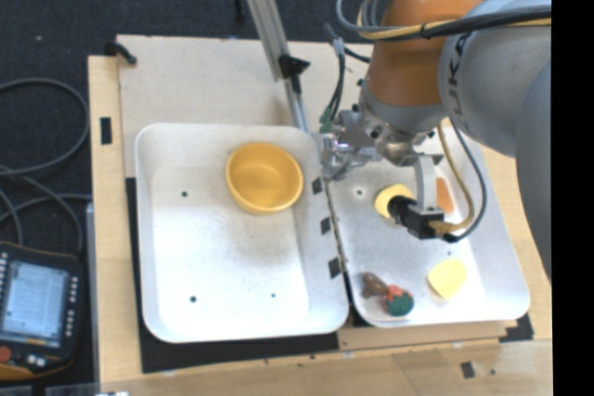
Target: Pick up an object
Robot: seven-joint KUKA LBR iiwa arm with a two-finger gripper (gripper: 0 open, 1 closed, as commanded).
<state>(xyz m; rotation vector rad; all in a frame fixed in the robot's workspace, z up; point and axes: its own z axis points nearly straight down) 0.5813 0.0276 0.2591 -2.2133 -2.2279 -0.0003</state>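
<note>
Gripper: seen at frame centre, over the shared rims of the left bin and right bin; whether it is spread or closed cannot be told, and nothing is seen held.
Targets: yellow bowl just left of the gripper; yellow round piece just to its lower right, partly hidden by the wrist.
Risk: a descent here is likely to land on the rims, with no object caught.
Risk 2: the bowl could be nudged or tipped if its wall is clipped.
Edges: slanted metal post close by at upper left.
Open room: lower half of the left bin is bare; yellow wedge, brown item and green-and-red item are clustered at lower right.
</note>
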